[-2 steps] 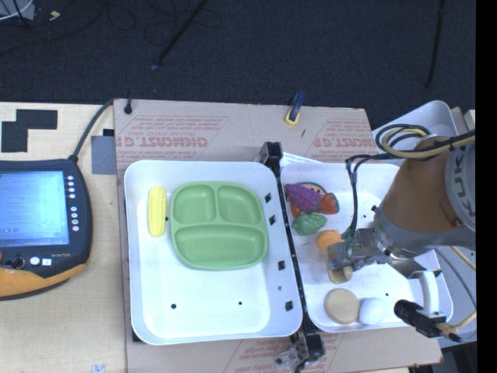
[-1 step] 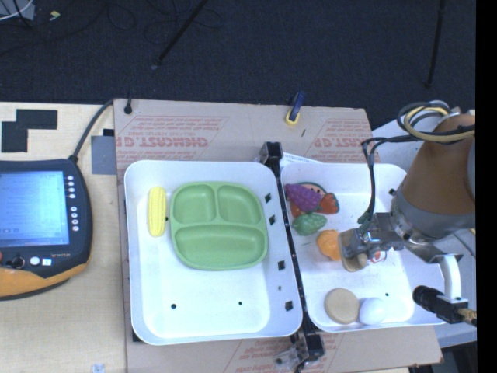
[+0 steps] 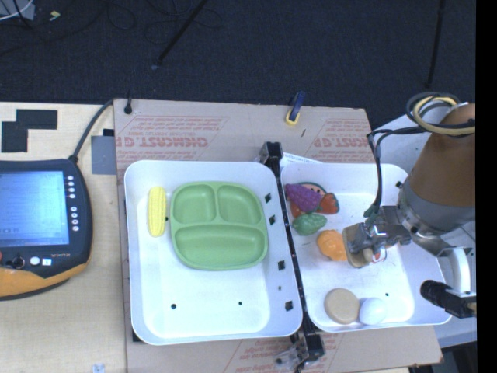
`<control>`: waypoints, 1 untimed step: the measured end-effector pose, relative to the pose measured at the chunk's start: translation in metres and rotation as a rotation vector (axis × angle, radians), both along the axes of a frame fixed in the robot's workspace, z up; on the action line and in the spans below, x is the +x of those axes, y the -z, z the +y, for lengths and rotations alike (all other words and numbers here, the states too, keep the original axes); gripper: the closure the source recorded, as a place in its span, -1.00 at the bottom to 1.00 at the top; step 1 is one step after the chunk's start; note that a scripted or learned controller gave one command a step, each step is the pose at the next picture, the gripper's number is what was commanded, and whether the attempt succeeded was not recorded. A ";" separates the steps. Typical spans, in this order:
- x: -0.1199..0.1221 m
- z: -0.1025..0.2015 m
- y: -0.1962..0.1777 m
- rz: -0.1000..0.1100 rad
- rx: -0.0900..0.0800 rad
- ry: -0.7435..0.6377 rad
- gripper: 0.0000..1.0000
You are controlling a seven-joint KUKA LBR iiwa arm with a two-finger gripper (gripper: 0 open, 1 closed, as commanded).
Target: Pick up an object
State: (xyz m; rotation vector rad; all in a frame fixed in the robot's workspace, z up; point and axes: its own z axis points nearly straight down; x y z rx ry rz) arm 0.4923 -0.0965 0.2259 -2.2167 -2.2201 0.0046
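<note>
While the arm (image 3: 443, 169) reaches in from your right, the nearest things to you sit at the front of the right bin (image 3: 404, 298): a tan round piece (image 3: 340, 305) and a white egg-shaped piece (image 3: 373, 311), touching each other against the front wall, well placed for a later try but apart from the tool. Just behind them the tool (image 3: 359, 245) hangs low over the bin floor, right beside an orange toy fruit (image 3: 331, 245); whether it is parted or closed you cannot tell from this slant, and nothing can be seen clamped in it. Your likeliest target, judging by that closeness, is the orange fruit, which lies near the bin's middle, clear of the walls. Farther back, a green leafy piece (image 3: 309, 224) rests near the divider (image 3: 281, 231), and beyond it a purple grape cluster (image 3: 304, 198) and a red piece (image 3: 330, 203) crowd together, a knot that could spoil a grasp. Across the divider, the left bin (image 3: 202, 317) holds a green sectioned plate (image 3: 218, 226) with a yellow corn cob (image 3: 156, 210) beside it. Off to your left on the table (image 3: 62, 317) sits the control pendant (image 3: 39, 216).
</note>
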 end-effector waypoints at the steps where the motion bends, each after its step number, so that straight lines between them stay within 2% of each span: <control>1: 0.006 0.051 -0.005 0.001 0.000 -0.001 1.00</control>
